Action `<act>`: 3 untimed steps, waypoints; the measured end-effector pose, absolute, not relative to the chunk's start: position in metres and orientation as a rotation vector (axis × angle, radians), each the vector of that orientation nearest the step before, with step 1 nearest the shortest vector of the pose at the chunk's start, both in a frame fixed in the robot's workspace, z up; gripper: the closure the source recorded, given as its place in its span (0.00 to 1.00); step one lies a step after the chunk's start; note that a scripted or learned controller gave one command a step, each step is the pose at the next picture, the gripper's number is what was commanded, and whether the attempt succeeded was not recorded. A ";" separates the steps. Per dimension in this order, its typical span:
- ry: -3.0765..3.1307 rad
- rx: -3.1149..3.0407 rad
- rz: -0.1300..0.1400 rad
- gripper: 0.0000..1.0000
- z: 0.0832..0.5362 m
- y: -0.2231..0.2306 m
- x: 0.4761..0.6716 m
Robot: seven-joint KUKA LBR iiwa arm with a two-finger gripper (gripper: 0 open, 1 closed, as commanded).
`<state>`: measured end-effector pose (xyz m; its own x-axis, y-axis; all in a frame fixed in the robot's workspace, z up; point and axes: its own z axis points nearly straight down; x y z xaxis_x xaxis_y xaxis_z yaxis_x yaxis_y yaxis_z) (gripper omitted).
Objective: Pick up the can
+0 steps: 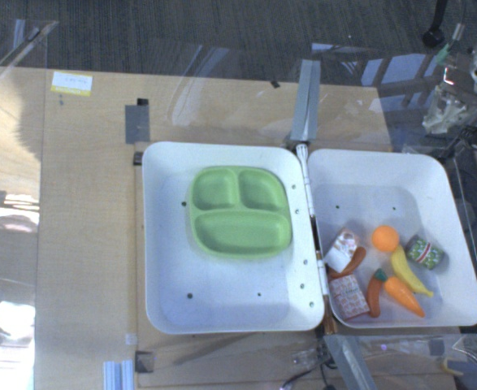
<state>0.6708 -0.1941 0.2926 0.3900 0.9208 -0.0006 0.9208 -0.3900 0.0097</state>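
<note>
Up at the top right corner, the gripper (pixel 466 96) hangs outside the bins, too blurred to read. Well below it lies the can (pixel 424 253), a small cylinder with a green-and-white label, on its side in the right bin (pixel 433 177), just beside a smooth yellow banana (pixel 409 273) and round orange (pixel 385 239).

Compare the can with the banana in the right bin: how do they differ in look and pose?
The can is short and stubby, green with a white and red end; the banana is long, slim, curved and plain yellow. The can lies on its side nearest the bin's right wall; the banana lies flat, running diagonally between the can and the carrot. Both rest in the right bin, close together.
</note>
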 end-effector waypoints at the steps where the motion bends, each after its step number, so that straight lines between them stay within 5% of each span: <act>1: 2.399 2.010 0.008 1.00 0.338 -0.156 0.671; 2: 2.577 1.778 0.004 1.00 0.362 -0.205 0.671; 3: 2.788 1.419 0.003 1.00 0.388 -0.204 0.671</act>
